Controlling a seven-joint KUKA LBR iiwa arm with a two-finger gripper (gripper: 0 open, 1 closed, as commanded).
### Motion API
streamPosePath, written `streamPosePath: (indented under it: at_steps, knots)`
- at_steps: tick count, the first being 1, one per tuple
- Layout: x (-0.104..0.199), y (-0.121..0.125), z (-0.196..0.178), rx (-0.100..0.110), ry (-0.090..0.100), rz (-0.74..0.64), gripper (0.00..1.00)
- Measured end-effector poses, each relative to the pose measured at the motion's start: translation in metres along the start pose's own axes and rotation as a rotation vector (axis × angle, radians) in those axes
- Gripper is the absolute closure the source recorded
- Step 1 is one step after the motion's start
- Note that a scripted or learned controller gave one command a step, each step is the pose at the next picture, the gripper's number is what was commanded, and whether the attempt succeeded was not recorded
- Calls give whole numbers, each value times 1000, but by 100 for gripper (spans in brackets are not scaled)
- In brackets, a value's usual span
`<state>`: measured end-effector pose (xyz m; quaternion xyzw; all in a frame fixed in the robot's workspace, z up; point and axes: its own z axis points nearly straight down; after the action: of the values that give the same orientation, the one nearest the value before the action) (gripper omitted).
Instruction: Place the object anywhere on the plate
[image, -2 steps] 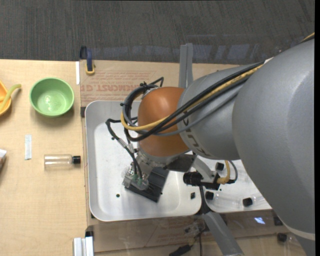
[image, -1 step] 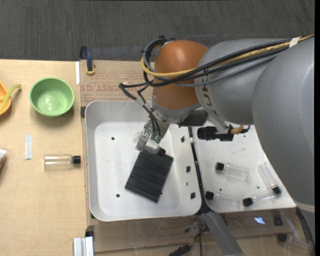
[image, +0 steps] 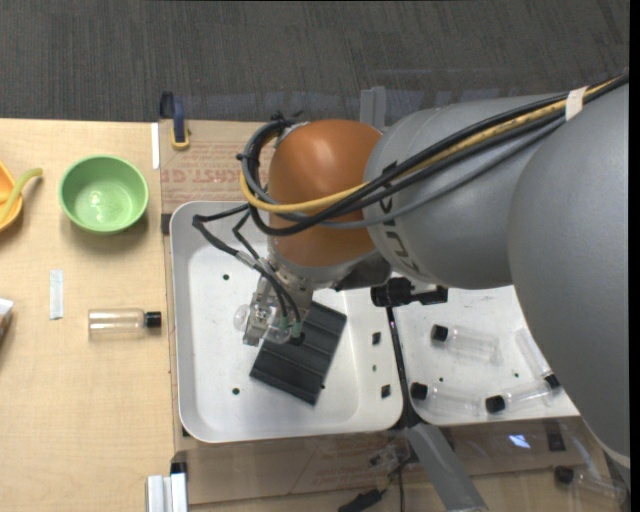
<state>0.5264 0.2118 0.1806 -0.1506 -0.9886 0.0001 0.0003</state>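
Note:
My gripper (image: 268, 322) hangs low over the middle of the left white bin (image: 200, 400), under the arm's orange band. Pressed against its left side is a small clear object (image: 244, 318); whether it is held cannot be made out. A black ribbed rectangular plate (image: 303, 360) lies tilted on the bin floor, just right of and below the gripper, and its upper left corner reaches the gripper tip. The arm hides the bin's upper right part.
The right bin (image: 480, 425) holds several clear vials with black caps (image: 466, 343). On the wooden bench to the left are a green bowl (image: 104, 195), a clear vial with a black cap (image: 122, 320), a small white strip (image: 56, 295) and an orange thing (image: 6, 198) at the edge.

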Motion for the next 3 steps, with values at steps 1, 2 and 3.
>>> streamPosePath:
  at_steps: [1,2,3]
  knots:
    - [-92,11,-233,-1,-4,-137,100]
    - [-44,-25,-53,0,0,-19,100]
    - [12,-21,58,1,2,-86,100]
